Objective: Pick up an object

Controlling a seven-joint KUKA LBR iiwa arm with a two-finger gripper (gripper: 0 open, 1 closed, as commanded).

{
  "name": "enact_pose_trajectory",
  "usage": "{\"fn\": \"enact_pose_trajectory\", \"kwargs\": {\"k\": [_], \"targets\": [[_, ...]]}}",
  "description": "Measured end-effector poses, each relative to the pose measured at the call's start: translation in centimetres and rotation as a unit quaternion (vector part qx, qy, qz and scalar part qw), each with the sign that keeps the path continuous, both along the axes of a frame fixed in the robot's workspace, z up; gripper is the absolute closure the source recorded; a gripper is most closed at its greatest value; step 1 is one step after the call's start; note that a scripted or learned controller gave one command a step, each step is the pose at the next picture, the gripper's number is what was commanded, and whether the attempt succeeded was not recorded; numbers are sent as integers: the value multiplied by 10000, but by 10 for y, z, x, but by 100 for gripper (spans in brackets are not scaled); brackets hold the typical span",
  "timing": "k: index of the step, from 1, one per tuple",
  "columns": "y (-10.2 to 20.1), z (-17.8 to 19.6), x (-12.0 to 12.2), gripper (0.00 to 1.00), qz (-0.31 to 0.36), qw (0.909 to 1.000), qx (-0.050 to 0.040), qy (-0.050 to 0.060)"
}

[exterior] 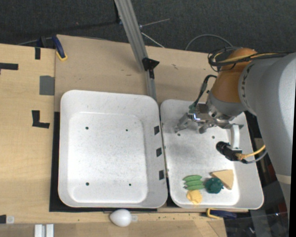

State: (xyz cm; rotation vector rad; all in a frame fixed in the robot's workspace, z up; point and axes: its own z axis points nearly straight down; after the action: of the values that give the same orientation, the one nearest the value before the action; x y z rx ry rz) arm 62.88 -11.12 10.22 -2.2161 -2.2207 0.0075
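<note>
The two-finger gripper [187,123] is hanging over the upper part of the shallow white right-hand bin [210,148], its dark fingers pointing toward the divide between the two bins; whether it is apart or together cannot be told from this slanted view, and nothing is showing in its grasp. Behind it, the grey arm with the orange band [229,85] is reaching in across the upper edge of that same bin. The candidate objects are lying well apart from the gripper, clustered in the lower corner of the right-hand bin: a green ridged pod-like toy [193,181], a small yellow lumpy piece [195,196] just below it, a dark teal rounded piece [214,185] beside them, and a tan wedge-shaped block [225,177] touching or nearly touching the teal one. The shallow white left-hand bin [107,148] is sitting alongside, and a white egg-shaped object [120,217] is resting on the bench outside both bins, below the left one. The pick appears not yet accomplished: the arm would need to travel toward the cluster, descend and close on one item.
</note>
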Motion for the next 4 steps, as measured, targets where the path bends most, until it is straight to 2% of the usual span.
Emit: {"fn": "enact_pose_trajectory", "kwargs": {"k": [1,3,4], "targets": [[0,13,1,100,5,10000,2,-21],[-8,115,1,100,-3,10000,-1,-49],[54,112,10,100,25,10000,9,-28]]}}
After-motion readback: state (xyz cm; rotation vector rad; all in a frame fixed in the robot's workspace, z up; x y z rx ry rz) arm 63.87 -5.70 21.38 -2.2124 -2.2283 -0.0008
